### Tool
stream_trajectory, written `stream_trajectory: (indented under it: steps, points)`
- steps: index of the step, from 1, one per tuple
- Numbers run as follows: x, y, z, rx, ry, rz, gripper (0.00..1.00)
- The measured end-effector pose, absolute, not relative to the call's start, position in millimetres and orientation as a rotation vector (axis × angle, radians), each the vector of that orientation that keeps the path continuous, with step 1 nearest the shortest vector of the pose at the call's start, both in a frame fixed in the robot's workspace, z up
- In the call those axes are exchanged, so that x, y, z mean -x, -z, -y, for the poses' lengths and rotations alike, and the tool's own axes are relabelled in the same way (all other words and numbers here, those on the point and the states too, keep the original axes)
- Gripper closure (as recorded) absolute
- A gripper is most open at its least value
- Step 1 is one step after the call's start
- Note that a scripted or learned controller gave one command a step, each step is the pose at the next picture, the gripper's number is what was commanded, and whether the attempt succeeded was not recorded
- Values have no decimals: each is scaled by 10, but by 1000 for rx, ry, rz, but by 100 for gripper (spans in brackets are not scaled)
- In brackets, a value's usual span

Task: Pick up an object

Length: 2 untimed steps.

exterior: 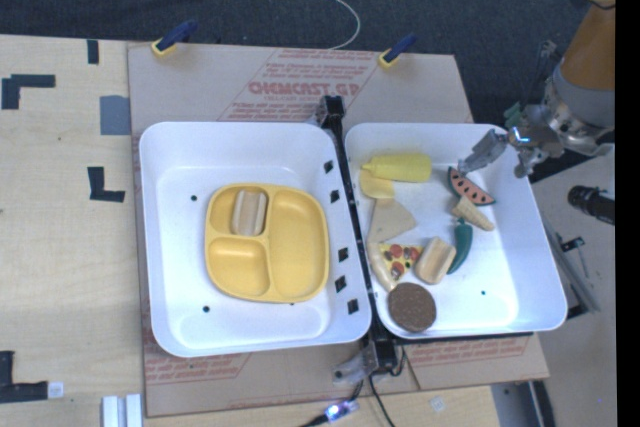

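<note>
My gripper (497, 151) open, empty, above watermelon slice (470, 187) (long axis diagonal, down-right); pepper (461, 246), bread (435, 260) crowd below.

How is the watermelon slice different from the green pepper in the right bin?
The watermelon slice is red with a dark rind and curved; the green pepper is plain green and narrow. The slice lies nearer the gripper, at the bin's far side; the pepper lies below it, beside a tan piece. Both are toy foods.

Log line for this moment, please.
gripper: above right bin, holding nothing | nearest: watermelon slice | plate: left bin
</note>
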State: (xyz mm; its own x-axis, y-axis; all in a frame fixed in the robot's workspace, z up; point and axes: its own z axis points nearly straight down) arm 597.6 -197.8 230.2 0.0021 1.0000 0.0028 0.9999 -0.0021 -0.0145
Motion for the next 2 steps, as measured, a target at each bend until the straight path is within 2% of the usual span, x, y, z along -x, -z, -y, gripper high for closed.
stream_trajectory:
  steps: [1, 2]
  points:
    - [-6003, -2384, 1974, 2219, -1, 2222, 0]
    - [-5936, -1926, 1943, 2217, -6, 2221, 0]
